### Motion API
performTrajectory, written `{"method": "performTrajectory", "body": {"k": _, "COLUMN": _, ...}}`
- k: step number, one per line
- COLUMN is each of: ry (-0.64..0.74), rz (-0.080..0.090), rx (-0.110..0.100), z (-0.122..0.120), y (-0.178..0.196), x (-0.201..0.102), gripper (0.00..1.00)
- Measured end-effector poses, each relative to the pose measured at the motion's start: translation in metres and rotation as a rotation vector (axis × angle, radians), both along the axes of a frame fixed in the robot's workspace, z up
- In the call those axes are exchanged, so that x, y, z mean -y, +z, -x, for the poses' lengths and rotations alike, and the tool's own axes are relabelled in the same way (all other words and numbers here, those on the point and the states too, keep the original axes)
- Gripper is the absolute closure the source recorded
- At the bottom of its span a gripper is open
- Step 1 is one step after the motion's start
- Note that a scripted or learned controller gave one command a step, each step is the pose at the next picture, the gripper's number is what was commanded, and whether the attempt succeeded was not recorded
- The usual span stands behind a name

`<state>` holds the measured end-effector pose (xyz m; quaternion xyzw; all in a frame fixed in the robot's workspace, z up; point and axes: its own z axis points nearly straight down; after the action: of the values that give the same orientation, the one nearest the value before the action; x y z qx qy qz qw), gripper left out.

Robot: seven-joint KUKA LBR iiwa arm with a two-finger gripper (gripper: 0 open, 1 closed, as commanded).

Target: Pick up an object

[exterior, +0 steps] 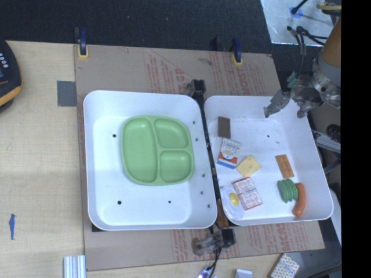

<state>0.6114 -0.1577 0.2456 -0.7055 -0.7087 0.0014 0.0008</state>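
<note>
Two white bins are set side by side on the counter (40, 155), so things can be lifted from one and dropped in the other. In the left bin (98, 213) a green plate (156, 150) with three parts is laid flat in the middle. The small things to be picked are kept in the right bin (272, 132), in the lower right part of the frame.

A brown block (224, 126) is seen near the left wall of that bin. Below it a small card packet (229, 152) is found, then a yellow wedge (248, 166) and a red-and-white packet (247, 192). Further right, a tan bar (284, 165), a green thing (286, 189) and an orange sausage (299, 199) are lying close together by the lower right rim.

The gripper (287, 102) is held at the upper right corner of the right bin, above the rim, with nothing pinched in it. The jaws look spread apart.

Plenty of bare white floor is left in the upper half of the right bin. The brown block and the tan bar have open room around them, so they may be the easiest to grab. The things by the rim may be harder to reach, because the wall is close.
</note>
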Motion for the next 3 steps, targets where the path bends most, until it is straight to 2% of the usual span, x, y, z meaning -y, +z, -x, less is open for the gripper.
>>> {"method": "performTrajectory", "body": {"k": 1, "ry": -0.004, "rz": 0.0, "rx": -0.007, "z": 0.055, "y": -0.063, "x": 0.057, "gripper": 0.0}}
{"method": "performTrajectory", "body": {"k": 2, "ry": 0.0, "rz": -0.003, "rx": -0.008, "z": 0.07, "y": -0.159, "x": 0.053, "gripper": 0.0}}
{"method": "performTrajectory", "body": {"k": 3, "ry": 0.002, "rz": 0.001, "rx": -0.001, "z": 0.068, "y": -0.143, "x": 0.055, "gripper": 1.0}}
